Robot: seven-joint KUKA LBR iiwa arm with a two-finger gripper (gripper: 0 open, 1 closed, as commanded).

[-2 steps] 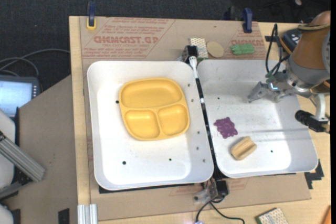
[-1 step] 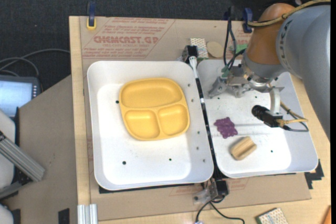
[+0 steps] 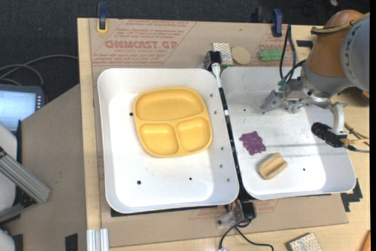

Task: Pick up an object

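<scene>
A purple lumpy object (image 3: 252, 141) lies on the floor of the right bin (image 3: 252, 88), near its left wall. A tan cylinder-shaped object (image 3: 272, 166) lies just below and to the right of it. My gripper (image 3: 281, 105) hangs low over the upper middle of the right bin, above and to the right of the purple object and apart from both objects. Its grey fingers (image 3: 268, 104) stand spread open with nothing between them.
The left bin (image 3: 117, 156) holds a yellow tray (image 3: 172, 121) with three compartments. A black fitting with cables (image 3: 326, 133) juts over the right bin's right side. Beyond the bins, on the cardboard, lie a tan disc (image 3: 240, 55) and a green piece (image 3: 270, 56).
</scene>
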